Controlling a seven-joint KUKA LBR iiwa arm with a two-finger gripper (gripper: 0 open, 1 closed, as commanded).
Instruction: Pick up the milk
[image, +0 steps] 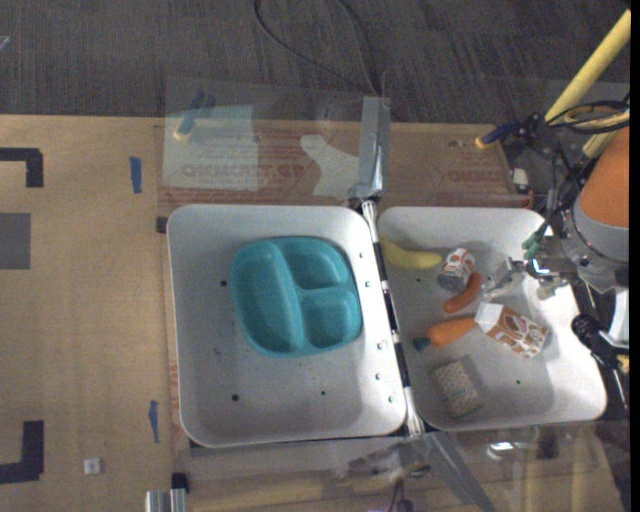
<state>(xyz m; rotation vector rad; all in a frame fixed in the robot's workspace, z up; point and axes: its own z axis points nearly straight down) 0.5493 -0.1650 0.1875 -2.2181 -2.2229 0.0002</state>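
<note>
The arm (605, 205) comes in over the right rim of the right bin (580, 395), its orange band at the frame's right side and its grey wrist angled down and leftward toward the bin's middle. The hand (503, 277) hangs low over the upper centre of that bin, just above the milk carton (512, 330) and beside the sausage (463, 294); the view there is dim and cluttered, so I cannot tell how the hand is set, and nothing clearly sits in it. The milk carton lies on its side on the bin floor, right of centre, its white top end pointing toward the carrot (450, 332) and its printed body slanting toward the bin's right wall. The carrot lies almost touching the carton's left end, with its dark tip toward the divider between the bins. A banana (408, 256) rests near the upper left corner of the right bin, and a small red-and-white can (458, 264) sits just to its right, close to the sausage. Near the lower edge lies what looks like a tan, speckled sponge or cracker (458, 386), well apart from the carton. The left bin (200, 400) holds a teal divided plate (297, 295) in its upper middle. Both bins rest on the wooden counter (80, 330).
</note>
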